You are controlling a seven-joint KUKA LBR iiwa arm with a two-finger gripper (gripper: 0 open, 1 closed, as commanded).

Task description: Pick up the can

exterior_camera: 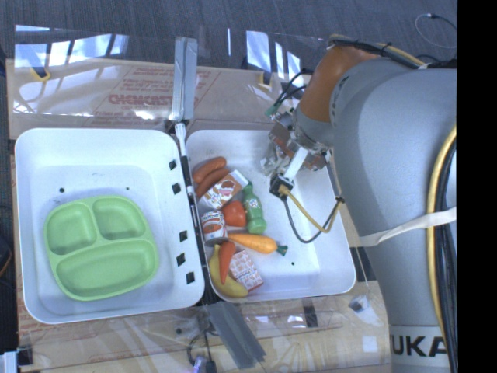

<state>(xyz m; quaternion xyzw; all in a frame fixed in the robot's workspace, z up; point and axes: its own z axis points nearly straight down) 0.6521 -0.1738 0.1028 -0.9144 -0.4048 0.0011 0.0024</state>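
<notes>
Two bins sit side by side, meeting along one edge. The left bin (31, 154) holds a divided plate (101, 247), set toward its near left corner. In the right bin (326, 263) everything crowds along the left wall. The sausages (210, 169) lie farthest back, with a packet (221, 189) just before them. Next comes the can (213, 226) by the wall, with a tomato (235, 214) and a bottle (253, 210) to its right. A carrot (256, 243) lies crosswise before those. Nearest, a banana (229, 288) sits under what may be a small box (245, 270). The gripper (276, 165) hangs over the far middle, right of the sausages.
</notes>
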